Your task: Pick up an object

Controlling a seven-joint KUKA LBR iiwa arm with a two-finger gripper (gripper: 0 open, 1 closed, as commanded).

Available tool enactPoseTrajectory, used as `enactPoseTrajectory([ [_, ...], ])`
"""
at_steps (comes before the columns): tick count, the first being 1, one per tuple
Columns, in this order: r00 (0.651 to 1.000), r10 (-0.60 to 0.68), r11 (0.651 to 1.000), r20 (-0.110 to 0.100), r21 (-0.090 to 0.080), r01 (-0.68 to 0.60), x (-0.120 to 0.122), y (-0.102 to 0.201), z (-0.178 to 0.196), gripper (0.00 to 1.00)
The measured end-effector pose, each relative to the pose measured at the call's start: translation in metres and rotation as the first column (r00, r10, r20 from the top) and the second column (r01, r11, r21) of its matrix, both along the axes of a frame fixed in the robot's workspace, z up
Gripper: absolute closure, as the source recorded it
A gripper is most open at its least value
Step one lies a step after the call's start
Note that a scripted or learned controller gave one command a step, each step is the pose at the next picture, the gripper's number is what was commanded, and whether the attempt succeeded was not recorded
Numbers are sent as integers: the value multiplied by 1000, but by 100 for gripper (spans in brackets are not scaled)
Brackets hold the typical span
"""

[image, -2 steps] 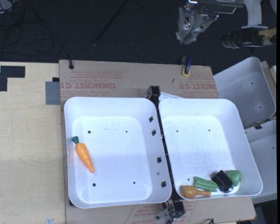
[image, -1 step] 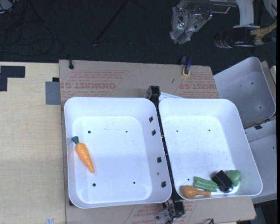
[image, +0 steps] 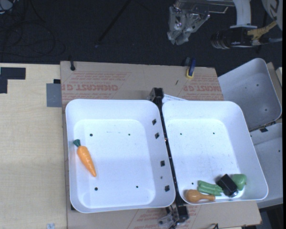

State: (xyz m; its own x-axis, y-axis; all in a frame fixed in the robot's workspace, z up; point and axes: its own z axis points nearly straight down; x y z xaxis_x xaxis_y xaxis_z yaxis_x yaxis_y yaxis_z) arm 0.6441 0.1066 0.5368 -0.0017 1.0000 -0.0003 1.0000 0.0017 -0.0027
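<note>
We see the gripper (image: 181, 30) high at the top of the view, over the dark area behind the table (image: 24, 147), well apart from both bins. Nothing sits between its fingers, and we cannot tell whether they are spread or pressed together.

The left bin (image: 112, 108) holds one thing: an orange carrot (image: 86, 160) with a green top, lying against the left wall, its point slanting toward the near side.

The right bin (image: 202, 109) holds a small cluster in its near right corner. A black block (image: 227, 184) lies tilted there, with a green piece (image: 240, 179) just to its right by the wall and a green pod (image: 209, 188) touching it on the left. An orange pear-shaped toy (image: 198, 196) lies just in front of the pod, close to the near wall.

Both bins rest side by side on a sheet of brown cardboard (image: 128, 82) with red print, joined by a black strip (image: 163, 147) along the middle. A blue and yellow clamp (image: 190, 67) stands at the far edge of the cardboard.
</note>
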Motion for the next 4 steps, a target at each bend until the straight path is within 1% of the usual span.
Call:
enactPoseTrajectory([
  [4,1000,-1,1000,0,0,1,0,63,0,100],
])
